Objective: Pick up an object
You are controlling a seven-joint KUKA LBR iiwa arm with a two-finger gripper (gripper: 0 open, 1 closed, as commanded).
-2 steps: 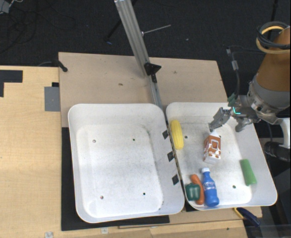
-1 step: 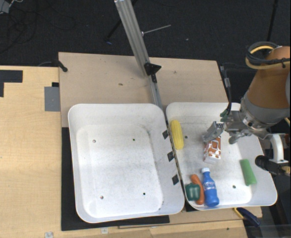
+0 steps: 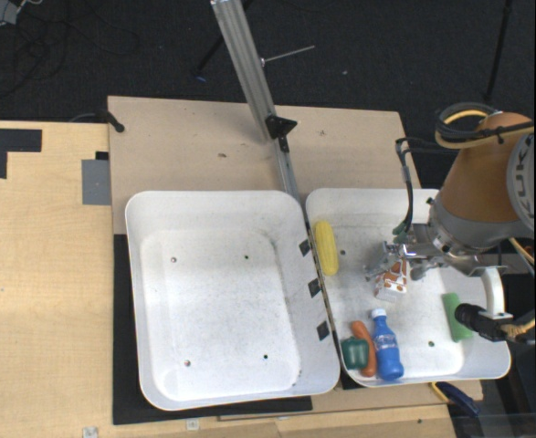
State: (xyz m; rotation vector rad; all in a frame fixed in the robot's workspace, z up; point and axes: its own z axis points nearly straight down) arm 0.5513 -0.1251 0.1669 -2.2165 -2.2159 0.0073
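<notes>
In the right bin (image 3: 432,340), my gripper (image 3: 397,261) hangs low over a small white and orange carton (image 3: 394,285), touching it or just above it; its metal parts hide the carton's top. A yellow corn cob (image 3: 325,247) lies along the bin's left wall. Near the front edge are a blue bottle (image 3: 387,345) and, to its left, an orange and green vegetable toy (image 3: 360,348). A green block (image 3: 454,318) lies to the right, partly under the arm.
The left bin (image 3: 213,290) sits beside the right one, with black clips (image 3: 313,286) along the shared wall. A slanted aluminium strut (image 3: 249,62) rises behind the bins. The arm's orange band (image 3: 482,181) looms over the right bin's far right side.
</notes>
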